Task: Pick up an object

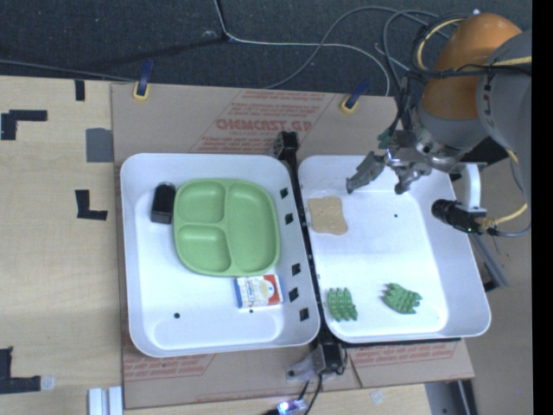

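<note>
Your end effector (pixel 385 179) hangs over the far part of the right bin (pixel 449 266) with its fingers spread and nothing between them. The nearest thing to it is a tan flat piece (pixel 328 215) near that bin's left wall, with two green ridged pieces (pixel 341 304) (pixel 402 298) at the near side. In the left bin (pixel 143 258) you have a green divided plate (pixel 227 226), a black block (pixel 162 202) touching its left edge, and a small printed box (pixel 258 291) just below it.
</note>
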Action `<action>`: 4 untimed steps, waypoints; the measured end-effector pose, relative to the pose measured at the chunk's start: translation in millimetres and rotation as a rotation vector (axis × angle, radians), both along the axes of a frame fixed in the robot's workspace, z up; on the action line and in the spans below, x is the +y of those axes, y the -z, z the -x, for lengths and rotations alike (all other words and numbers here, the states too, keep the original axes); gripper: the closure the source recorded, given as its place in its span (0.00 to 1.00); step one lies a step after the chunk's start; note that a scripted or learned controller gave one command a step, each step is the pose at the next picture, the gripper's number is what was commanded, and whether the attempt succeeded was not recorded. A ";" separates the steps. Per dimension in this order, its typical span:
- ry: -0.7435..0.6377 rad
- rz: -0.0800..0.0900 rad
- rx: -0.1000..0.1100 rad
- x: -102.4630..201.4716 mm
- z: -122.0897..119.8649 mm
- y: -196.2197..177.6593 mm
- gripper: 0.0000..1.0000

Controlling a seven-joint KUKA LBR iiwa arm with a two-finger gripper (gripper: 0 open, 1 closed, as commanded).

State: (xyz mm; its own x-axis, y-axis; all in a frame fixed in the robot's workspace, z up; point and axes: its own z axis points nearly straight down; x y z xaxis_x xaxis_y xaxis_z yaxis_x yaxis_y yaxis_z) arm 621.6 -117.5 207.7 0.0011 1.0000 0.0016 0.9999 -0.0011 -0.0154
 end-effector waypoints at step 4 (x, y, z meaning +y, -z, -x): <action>-0.002 0.003 -0.016 8.9 4.5 122.7 0.00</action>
State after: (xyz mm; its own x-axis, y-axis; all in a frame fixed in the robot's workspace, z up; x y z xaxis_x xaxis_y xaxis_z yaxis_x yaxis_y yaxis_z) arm 617.1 -108.6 85.1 -0.0011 1.0000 -0.0013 1.0000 0.0011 0.0001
